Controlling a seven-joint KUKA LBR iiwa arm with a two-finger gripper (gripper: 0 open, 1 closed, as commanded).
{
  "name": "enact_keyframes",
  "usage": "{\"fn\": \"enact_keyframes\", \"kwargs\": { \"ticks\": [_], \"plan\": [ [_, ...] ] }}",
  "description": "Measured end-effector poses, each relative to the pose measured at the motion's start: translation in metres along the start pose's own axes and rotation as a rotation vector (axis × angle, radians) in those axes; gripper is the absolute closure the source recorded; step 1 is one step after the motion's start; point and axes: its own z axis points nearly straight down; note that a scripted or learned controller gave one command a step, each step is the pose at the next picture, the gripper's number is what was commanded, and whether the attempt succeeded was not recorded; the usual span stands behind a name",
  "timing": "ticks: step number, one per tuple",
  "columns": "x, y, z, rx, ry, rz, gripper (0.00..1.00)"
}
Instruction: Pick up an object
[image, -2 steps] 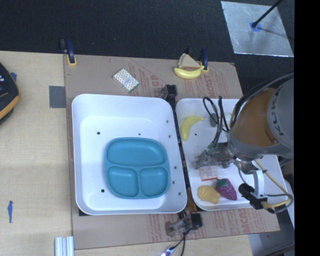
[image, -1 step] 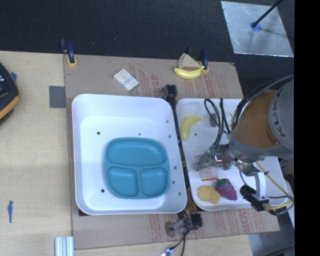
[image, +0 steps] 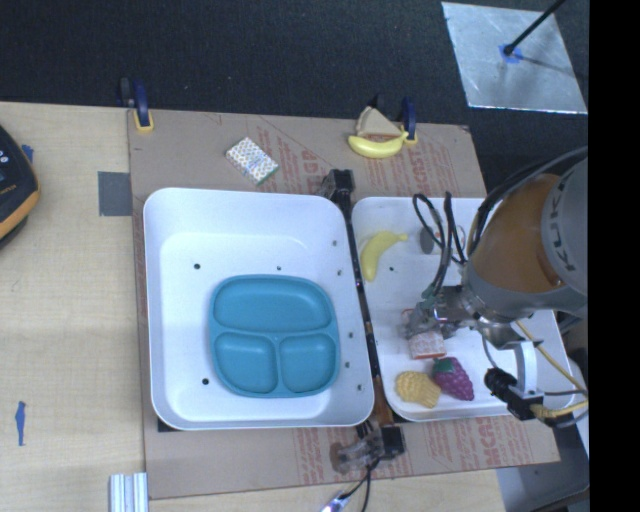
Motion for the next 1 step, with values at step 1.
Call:
{"fn": "enact_keyframes", "kwargs": {
  "ticks": [1],
  "plan": [
    [0.0437, 0.0885, -0.0918, -0.006, 0.000, 0.002, 1.00]
  ]
}}
